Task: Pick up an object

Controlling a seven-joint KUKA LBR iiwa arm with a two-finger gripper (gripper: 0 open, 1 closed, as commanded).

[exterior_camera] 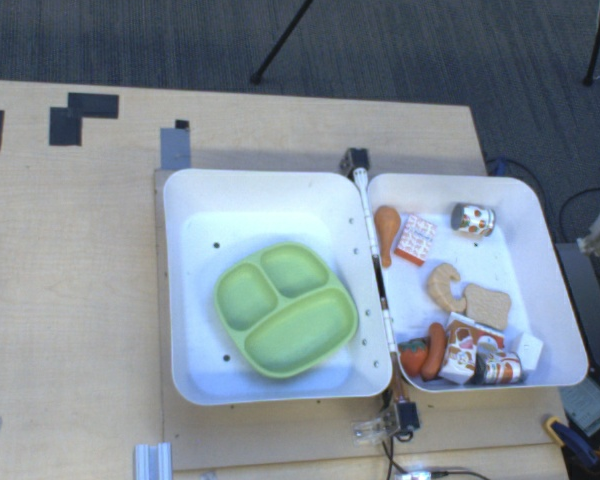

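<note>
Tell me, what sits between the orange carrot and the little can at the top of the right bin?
A small red-and-white packet lies between the carrot and the can, seen from above.

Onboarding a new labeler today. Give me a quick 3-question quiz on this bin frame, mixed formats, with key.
1. True or false: the green divided plate lies in the left bin.
2. Multiple choice: which item sits nearest the right bin's far edge? A) small can B) slice of bread C) tomato
3. Fill in: the green divided plate has ___ compartments.

Key: 1 true; 2 A; 3 three.
</note>
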